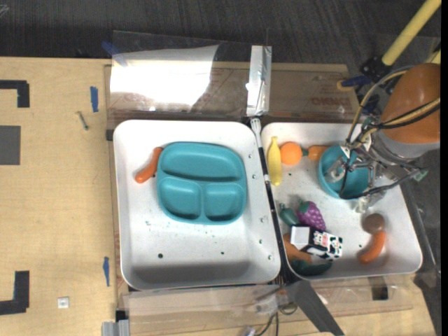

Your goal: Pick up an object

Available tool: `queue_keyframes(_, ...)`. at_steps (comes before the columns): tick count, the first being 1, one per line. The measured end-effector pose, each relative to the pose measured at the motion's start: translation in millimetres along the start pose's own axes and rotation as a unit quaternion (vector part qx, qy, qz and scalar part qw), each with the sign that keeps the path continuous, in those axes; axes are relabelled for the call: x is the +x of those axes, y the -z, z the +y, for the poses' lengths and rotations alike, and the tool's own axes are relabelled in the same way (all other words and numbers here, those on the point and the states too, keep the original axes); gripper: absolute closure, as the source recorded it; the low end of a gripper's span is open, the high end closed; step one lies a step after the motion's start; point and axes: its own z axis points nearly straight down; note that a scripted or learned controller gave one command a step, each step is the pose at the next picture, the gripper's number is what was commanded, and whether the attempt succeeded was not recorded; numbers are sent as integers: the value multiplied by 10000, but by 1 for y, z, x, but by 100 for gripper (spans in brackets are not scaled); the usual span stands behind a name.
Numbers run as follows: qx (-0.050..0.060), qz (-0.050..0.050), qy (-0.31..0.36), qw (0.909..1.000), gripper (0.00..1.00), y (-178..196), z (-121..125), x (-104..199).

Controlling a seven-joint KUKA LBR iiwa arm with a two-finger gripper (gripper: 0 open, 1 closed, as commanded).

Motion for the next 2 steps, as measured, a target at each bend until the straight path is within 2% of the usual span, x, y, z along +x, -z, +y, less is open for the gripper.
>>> queue_keyframes(1,6,-8,295,9996,0,0,-15,7)
queue_keyframes(2,0,-20,259,9997,0,-3,28,-2)
